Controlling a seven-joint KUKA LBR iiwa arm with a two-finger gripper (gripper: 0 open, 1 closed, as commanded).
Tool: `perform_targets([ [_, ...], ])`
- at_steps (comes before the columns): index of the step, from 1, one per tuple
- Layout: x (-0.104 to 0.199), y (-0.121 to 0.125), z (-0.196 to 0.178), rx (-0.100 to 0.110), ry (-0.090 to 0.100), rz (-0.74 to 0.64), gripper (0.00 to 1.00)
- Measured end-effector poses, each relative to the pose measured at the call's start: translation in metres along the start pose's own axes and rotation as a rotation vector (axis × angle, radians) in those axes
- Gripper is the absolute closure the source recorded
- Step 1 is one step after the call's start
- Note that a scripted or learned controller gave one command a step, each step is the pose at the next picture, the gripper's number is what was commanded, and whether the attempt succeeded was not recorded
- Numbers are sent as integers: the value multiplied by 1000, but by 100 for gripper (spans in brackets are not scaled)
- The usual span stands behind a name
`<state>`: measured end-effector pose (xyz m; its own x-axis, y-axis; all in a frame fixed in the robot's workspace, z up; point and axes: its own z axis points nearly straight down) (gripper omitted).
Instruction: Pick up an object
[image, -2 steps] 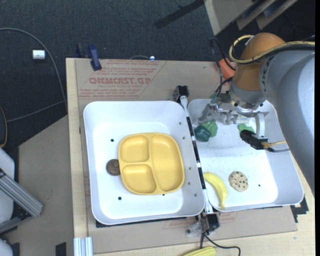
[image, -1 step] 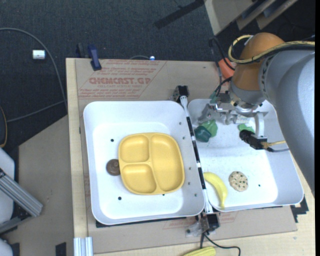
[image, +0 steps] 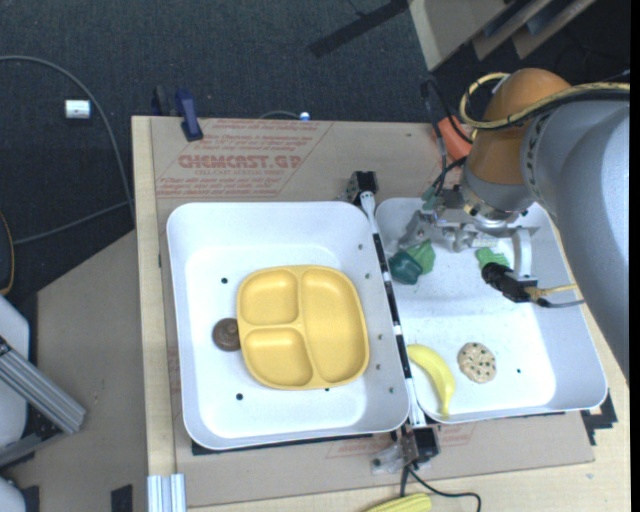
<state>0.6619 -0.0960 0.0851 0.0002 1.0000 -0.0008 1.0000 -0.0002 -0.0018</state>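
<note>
Yellow divided plate (image: 302, 326); yellow banana (image: 434, 374); tan dark-speckled cookie (image: 477, 362); green cup (image: 411, 262); white bins (image: 190, 250).

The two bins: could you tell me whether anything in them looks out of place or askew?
Mostly tidy. The banana lies against the right bin's near-left wall, and a brown disc sits half tucked under the yellow tray's left edge.

A robotics lab: white bins (image: 190, 300) on a cardboard-topped bench (image: 240, 160), loose cables (image: 60, 75) across dark carpet (image: 90, 40).
</note>
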Motion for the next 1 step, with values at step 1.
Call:
perform_targets([
  [1, -10, 5, 0, -4, -1, 0, 0],
])
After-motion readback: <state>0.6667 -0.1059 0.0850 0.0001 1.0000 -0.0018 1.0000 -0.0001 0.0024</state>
